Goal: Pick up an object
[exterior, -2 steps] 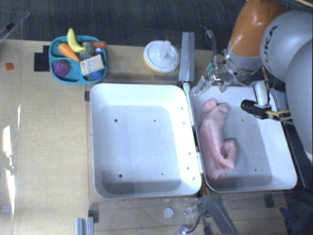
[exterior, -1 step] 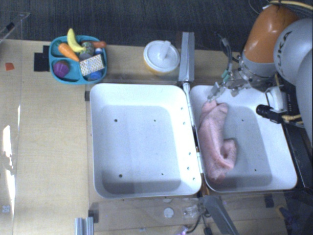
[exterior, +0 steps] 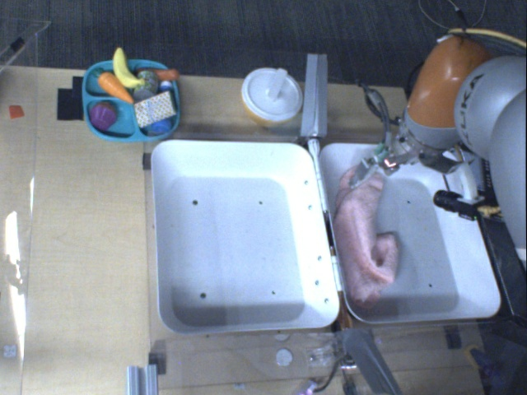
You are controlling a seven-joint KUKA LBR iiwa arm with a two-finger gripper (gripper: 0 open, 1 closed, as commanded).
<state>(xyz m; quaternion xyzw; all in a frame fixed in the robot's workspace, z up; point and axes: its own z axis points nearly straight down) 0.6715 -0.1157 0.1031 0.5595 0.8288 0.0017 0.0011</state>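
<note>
My claw (exterior: 377, 161) sits low over the far left corner of the right bin (exterior: 461, 307), reached in from the right, with my grey arm (exterior: 494, 105) and its orange band (exterior: 440, 81) above and to the right of it. The thing to pick, a long pink soft toy (exterior: 362, 233), lies along the left wall of that same bin, stretching from the far corner toward the near side, where it curls round on itself into a thick bend. Its far end comes right up to my claw, and seems to touch it or lie just under it; I cannot tell whether the claw is wide or narrow, or whether it has any of the pink cloth in it. The left bin (exterior: 239, 237) lies just beside, the two walls meeting. On the bench (exterior: 74, 245) beyond the bins stands a white-lidded yellow cup (exterior: 272, 97), and further left a blue divided tray (exterior: 90, 122) of toy food with a banana (exterior: 125, 70) and a carrot (exterior: 114, 86).
</note>
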